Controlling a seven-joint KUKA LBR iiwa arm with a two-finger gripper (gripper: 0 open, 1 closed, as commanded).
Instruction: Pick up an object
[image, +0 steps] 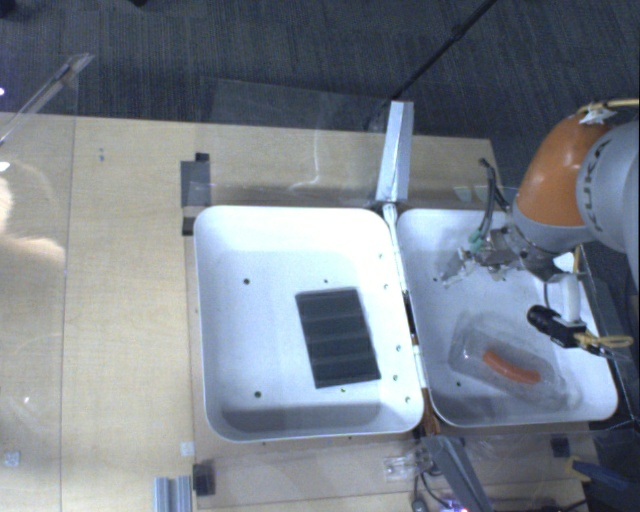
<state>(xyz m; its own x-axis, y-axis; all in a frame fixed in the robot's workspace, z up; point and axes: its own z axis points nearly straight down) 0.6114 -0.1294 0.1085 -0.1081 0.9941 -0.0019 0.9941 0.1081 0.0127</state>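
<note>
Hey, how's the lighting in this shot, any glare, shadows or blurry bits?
Camera view: even, soft light; the left bin shows a grey shadow along its near wall; the dark ribbed pad is fairly sharp; the clear wrapper around the orange item in the right bin looks hazy; faint glare streaks the bench.

The grey arm (610, 190) is reaching in from the right, its orange band (552, 180) bulging above the wrist. The tool (478, 255) is pointing leftward and down, hanging low; its fingers are too small to read.
</note>
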